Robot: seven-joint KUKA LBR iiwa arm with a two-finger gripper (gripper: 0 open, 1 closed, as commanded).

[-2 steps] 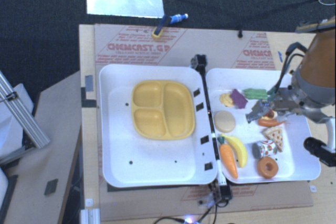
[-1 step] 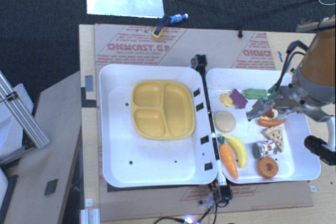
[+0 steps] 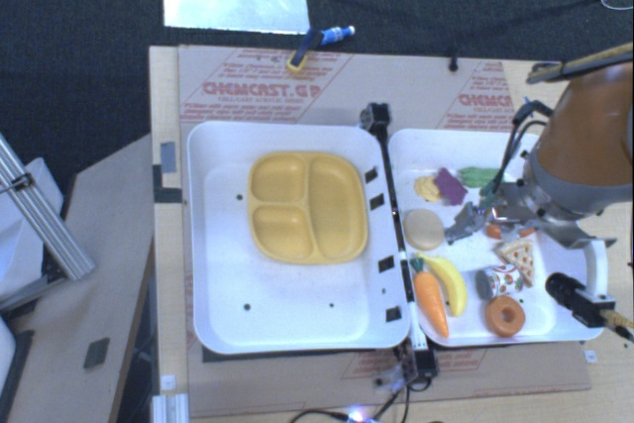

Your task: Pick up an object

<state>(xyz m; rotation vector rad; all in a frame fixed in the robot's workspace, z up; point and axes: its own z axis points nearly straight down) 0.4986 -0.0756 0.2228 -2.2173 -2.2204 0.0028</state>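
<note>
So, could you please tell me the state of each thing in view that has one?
Yellow tray: upright, compartments bare, in left bin.
Banana: lying beside carrot, right bin.
Doughnut: lying flat.
Pizza slice: lying flat.
End effector: low over right bin.

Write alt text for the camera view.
A grey and orange robot arm reaches from the right, its gripper low over the right bin of toy food: banana, carrot, donut, pizza slice. The left bin holds a yellow divided plate.
</note>
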